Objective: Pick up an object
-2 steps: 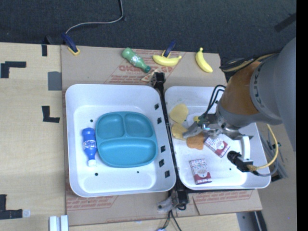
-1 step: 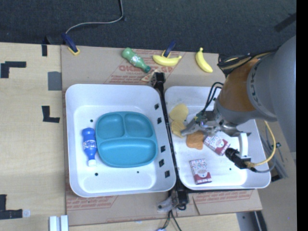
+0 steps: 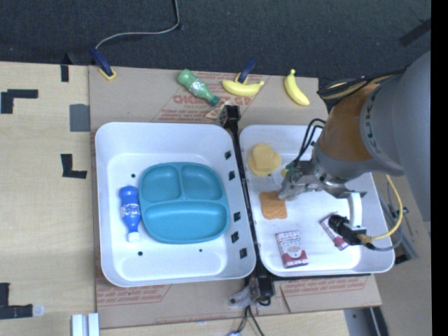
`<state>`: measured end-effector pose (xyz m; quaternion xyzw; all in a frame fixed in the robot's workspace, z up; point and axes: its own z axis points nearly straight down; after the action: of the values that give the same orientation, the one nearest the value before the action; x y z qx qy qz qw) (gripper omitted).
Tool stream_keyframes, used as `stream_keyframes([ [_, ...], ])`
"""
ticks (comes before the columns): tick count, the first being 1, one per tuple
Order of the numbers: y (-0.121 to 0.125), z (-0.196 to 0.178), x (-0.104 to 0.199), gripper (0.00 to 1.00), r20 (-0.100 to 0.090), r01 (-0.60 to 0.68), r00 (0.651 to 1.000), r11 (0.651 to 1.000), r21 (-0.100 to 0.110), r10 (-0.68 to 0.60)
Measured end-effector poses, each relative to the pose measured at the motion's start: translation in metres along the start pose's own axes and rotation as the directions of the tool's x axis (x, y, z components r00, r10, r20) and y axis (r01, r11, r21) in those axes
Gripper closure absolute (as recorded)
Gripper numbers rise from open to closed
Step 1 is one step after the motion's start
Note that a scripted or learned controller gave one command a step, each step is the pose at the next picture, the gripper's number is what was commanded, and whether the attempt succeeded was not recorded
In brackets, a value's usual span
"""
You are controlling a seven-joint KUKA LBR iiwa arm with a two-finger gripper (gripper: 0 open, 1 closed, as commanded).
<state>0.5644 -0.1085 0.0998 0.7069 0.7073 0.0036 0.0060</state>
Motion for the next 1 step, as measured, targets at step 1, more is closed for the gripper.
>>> stream_keyframes([
  [1,-0.0001,0.0002,0.0000,0.00,0.000,0.000,1.000,1.000,0.000,0.000],
])
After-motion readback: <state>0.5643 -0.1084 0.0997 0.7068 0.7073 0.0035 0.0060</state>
